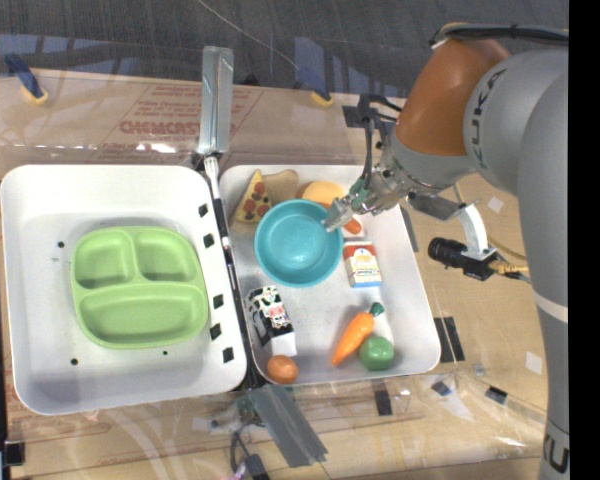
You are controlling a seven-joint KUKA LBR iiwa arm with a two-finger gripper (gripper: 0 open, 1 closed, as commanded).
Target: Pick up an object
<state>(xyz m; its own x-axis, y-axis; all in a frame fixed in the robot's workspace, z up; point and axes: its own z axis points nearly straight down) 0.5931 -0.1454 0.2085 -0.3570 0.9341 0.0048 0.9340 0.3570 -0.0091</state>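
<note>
Blue bowl (298,243) — carton (362,265) beside.

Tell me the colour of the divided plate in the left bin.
Light green. The divided plate shows plainly in the camera view, alone in the left bin.

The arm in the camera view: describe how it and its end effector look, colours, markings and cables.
The arm is smooth, rounded and light grey, with a glossy orange band above the wrist and dark lettering on the grey shell beside it. A thin dark cable arcs over the top of the band. The end effector is a small metallic grey assembly, far slimmer than the arm.
</note>
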